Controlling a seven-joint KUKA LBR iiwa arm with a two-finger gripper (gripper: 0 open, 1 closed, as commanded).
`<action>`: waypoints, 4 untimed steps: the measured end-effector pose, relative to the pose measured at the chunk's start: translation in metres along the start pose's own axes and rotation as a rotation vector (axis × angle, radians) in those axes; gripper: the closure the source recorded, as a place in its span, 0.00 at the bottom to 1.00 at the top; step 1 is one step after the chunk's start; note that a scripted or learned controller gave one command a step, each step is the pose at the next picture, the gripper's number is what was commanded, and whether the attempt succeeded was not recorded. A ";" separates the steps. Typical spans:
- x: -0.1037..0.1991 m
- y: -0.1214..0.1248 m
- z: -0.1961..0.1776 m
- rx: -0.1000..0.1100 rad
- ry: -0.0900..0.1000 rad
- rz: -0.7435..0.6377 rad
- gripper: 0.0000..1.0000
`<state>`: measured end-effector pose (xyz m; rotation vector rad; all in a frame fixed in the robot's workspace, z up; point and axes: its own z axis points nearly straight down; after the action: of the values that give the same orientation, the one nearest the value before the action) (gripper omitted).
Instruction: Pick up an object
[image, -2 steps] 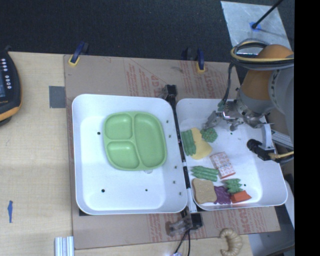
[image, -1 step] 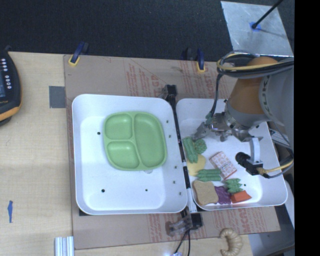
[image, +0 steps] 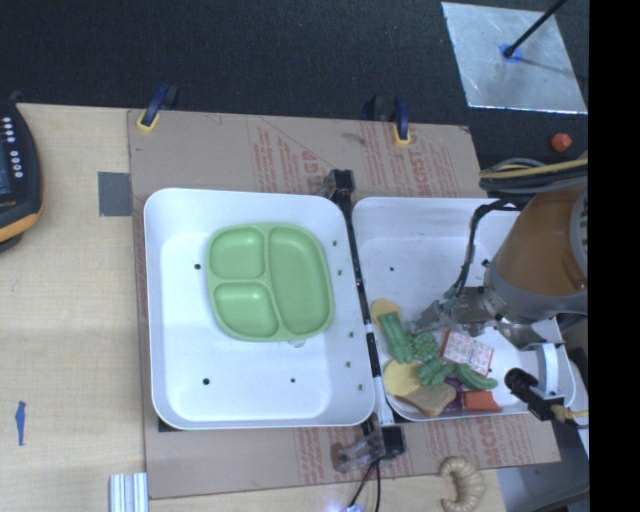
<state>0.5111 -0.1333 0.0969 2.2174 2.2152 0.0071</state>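
Right bin: gripper low over the toy-food pile.

You see the two-finger gripper (image: 452, 312), jaw state impossible to tell, just above a red-and-white printed packet (image: 467, 351); green plastic vegetables (image: 415, 350) lie just left of it, a tan bread slice (image: 428, 398) below, and the pale green divided plate (image: 270, 281) well left in the other white bin (image: 160, 300).

I count two white bins: a left bin (image: 170, 300) and a right bin (image: 420, 225). One green divided plate (image: 270, 280) with three compartments lies in the left. Three clamps hold the cardboard sheet (image: 290, 155): two blue-and-yellow clamps (image: 155, 108) (image: 400, 122) and one black clamp (image: 341, 183).
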 end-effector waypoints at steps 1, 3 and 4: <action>-0.069 0.043 -0.110 -0.003 -0.006 -0.001 0.00; 0.035 -0.035 0.007 0.006 -0.002 -0.009 0.00; 0.030 -0.032 -0.010 0.000 -0.005 -0.009 1.00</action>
<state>0.4790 -0.1027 0.1061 2.2058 2.2224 0.0013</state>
